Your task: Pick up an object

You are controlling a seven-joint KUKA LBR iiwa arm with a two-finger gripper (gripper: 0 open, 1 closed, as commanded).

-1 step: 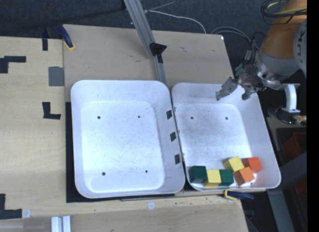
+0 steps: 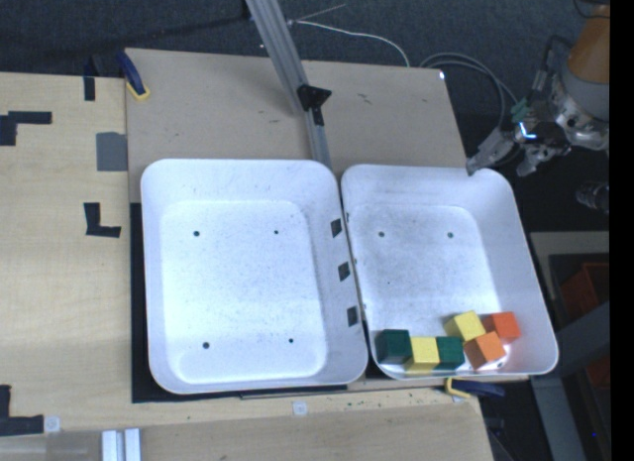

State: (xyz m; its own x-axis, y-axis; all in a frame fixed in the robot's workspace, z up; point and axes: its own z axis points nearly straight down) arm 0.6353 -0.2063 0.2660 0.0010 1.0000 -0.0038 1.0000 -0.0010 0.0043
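Observation:
Several small blocks lie bunched in the near right corner of the right bin [image 2: 495, 211]: a dark green block [image 2: 393, 343], a yellow block [image 2: 424, 352], a green block [image 2: 450, 351], a second yellow block [image 2: 464, 325] and two orange blocks [image 2: 484, 349] [image 2: 505, 325]. My gripper [image 2: 498, 154] hangs beyond the far right corner of that bin, well away from the blocks, with nothing seen between its fingers.
The left bin [image 2: 238, 176] sits beside the right one on the bench. A slanted metal pole [image 2: 282, 43] runs down to the gap between the bins. Cables [image 2: 466, 67] lie behind the right bin.

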